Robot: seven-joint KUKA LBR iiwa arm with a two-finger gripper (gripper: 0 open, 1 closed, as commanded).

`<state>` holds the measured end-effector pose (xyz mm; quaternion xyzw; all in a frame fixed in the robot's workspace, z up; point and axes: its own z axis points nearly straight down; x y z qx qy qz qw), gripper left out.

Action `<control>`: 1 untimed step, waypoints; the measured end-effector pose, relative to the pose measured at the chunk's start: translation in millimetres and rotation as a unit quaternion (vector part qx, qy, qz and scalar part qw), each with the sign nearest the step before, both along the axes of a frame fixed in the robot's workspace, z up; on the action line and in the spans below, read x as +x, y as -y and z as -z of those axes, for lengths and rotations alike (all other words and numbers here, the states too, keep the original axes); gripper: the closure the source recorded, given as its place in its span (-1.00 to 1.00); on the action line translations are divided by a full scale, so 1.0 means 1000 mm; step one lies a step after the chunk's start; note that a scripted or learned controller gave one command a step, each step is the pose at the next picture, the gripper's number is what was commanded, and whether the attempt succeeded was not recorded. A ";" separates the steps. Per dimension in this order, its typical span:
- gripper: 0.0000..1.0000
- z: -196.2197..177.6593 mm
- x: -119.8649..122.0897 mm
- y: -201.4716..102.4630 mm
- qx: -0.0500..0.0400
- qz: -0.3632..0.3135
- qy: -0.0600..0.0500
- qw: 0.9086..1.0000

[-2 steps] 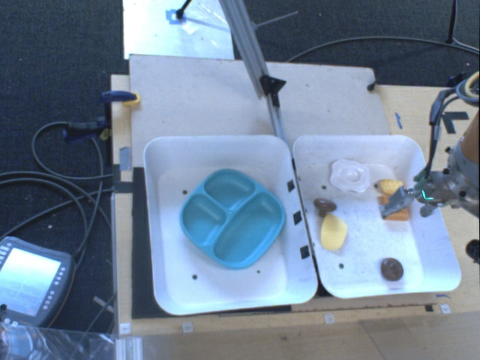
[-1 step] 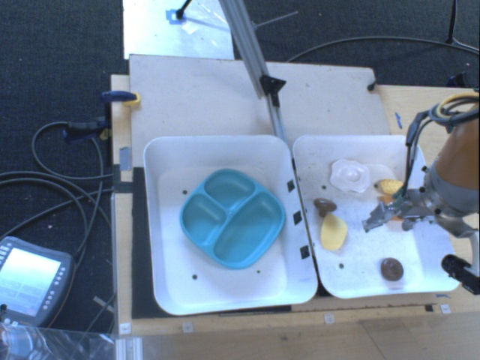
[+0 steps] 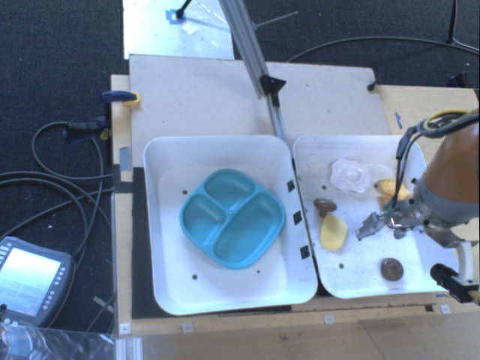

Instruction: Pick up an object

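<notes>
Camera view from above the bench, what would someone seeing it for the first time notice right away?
The blue divided plate stands out first, lying alone in the left bin. Next comes the grey arm with its orange band reaching in from the right, its gripper low over the right bin. Small items lie scattered there: a yellow piece beside the gripper, a clear plastic piece farther back, and a brown round object near the front.

The claw [image 3: 373,226] hangs low in the right bin [image 3: 352,280], just right of a yellow lump [image 3: 334,232]. A small brown thing [image 3: 324,206] sits just above the lump. A blue plate [image 3: 232,217] lies in the left bin [image 3: 169,276].
</notes>
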<state>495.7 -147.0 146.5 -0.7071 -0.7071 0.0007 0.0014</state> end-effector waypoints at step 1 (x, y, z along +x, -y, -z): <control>-1.00 0.053 -0.001 0.000 0.000 0.000 0.000 1.000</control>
